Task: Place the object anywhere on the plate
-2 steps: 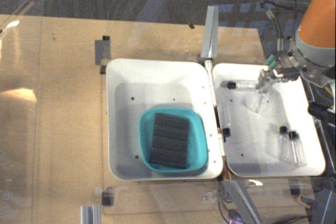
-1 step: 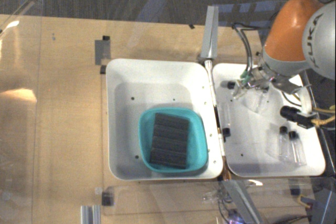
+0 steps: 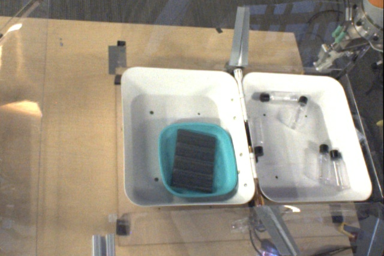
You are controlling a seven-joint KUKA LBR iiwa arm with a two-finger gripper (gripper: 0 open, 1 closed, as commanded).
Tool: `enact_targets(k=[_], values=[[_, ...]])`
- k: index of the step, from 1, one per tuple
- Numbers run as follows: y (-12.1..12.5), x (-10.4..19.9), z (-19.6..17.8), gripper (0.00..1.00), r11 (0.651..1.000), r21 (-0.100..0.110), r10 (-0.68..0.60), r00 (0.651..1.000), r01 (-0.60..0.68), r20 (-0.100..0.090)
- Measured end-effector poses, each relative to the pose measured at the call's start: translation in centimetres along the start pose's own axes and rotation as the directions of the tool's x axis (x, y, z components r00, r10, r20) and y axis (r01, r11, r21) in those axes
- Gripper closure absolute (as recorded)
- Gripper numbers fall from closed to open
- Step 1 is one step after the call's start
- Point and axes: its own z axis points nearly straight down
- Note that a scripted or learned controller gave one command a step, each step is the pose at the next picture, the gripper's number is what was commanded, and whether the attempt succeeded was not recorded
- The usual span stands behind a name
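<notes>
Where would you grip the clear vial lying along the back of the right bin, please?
Across the middle of the clear vial, from straight above. It lies flat on its side, black caps at both ends, so fingers should close across its narrow width.

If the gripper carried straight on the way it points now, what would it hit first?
The gripper sits above the right bin's far right corner, pointing left and down. Going straight on, it would probably meet the clear vial lying along that bin's far side first, though depth is unclear from this single view.

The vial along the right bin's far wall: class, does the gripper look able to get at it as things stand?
Probably yes. The vial lies uncovered, apart from the others, and the gripper sits just beyond that bin's far right corner.
</notes>
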Motion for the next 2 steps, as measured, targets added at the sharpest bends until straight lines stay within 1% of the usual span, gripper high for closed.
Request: enact_targets(k=[1,2], values=[[4.0,3.3,15.4,1.0,0.996,0.006,-0.088,0.996,0.088,-0.005],[-0.2,12.8,13.1,1.0,0.993,0.003,-0.114,0.993,0.114,-0.005]])
